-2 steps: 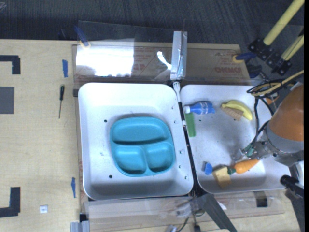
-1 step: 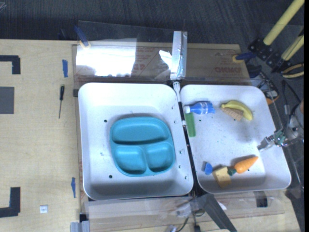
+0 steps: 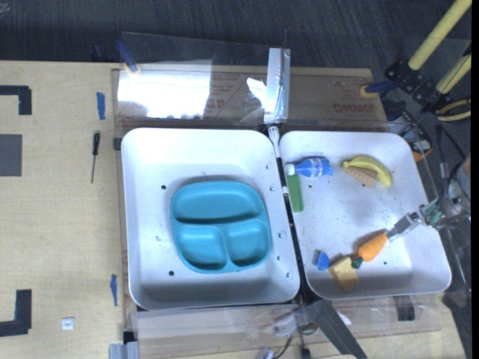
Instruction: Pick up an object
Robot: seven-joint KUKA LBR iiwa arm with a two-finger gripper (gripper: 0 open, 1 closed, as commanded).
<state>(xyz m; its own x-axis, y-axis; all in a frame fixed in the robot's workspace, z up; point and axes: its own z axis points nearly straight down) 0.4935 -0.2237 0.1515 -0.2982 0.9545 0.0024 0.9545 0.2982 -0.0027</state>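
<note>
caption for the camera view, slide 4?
Blue divided tray in left bin; banana, carrot, bottle in right bin.

The gripper [image 3: 410, 221] sits over the right side of the right bin, and every object is placed from there.

- **Orange carrot-like piece** [image 3: 372, 247]: lies tilted just to the gripper's lower left. Whether they touch cannot be told.
- **Tan block** [image 3: 344, 272]: touches the orange piece's far end.
- **Small blue block** [image 3: 322, 260]: just beyond the tan block.
- **Yellow banana** [image 3: 368, 170]: curved with a brownish underside, lying flat up and left of the gripper, apart from it.
- **Blue bottle** [image 3: 310, 168]: has a white end and lies on its side, further left.
- **Green stick** [image 3: 296, 193]: lies lengthwise just below the bottle.
- **Blue three-part plate** [image 3: 219, 225]: rests flat in the left bin, well apart from the gripper.
</note>
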